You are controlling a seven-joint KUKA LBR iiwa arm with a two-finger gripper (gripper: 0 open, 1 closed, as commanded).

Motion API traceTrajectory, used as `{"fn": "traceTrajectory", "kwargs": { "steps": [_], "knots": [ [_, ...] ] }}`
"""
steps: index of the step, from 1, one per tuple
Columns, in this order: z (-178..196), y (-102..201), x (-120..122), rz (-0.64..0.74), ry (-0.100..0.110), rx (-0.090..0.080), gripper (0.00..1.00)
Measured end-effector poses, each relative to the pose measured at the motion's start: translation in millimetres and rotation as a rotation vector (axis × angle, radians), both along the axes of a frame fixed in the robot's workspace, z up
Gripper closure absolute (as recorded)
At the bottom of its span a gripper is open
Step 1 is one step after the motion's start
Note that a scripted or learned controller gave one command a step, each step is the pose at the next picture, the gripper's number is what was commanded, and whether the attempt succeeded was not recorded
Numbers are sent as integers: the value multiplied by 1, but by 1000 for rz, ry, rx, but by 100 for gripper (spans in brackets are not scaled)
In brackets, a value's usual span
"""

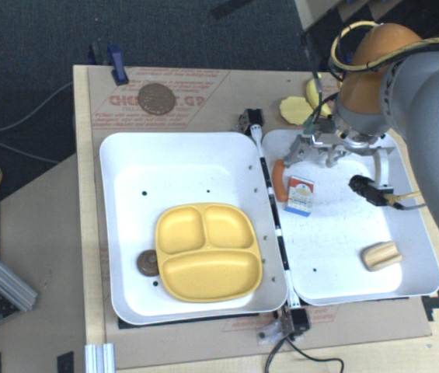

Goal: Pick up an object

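A small red-and-white box (301,196) lies in the right bin (336,282), near its left wall, beside an orange piece (280,179). A tan block (380,256) sits toward the bin's right side. The left bin (126,177) holds a yellow divided tray (206,250). Both rest on a cardboard-covered counter (87,130) above dark carpet (33,37). The end effector (329,148) hangs over the right bin's far edge; whether it is clenched or released I cannot tell.

Even, bright overhead light is filling the frame. The white bins (126,208) are glowing almost washed out, while the dark carpet along the top is staying dim. Soft, short shadows are sitting under the yellow tray (206,251). The arm (429,107) at the upper right is looking slightly blurred, and fine detail is appearing grainy.
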State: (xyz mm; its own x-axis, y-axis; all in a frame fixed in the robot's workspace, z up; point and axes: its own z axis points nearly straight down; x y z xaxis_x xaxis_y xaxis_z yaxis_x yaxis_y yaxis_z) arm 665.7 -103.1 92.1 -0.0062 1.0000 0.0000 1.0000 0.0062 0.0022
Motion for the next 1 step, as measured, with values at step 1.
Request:
{"fn": "traceTrajectory", "kwargs": {
  "steps": [1],
  "knots": [
    [-8, 10, 1, -5, 4, -1, 0]
  ]
}}
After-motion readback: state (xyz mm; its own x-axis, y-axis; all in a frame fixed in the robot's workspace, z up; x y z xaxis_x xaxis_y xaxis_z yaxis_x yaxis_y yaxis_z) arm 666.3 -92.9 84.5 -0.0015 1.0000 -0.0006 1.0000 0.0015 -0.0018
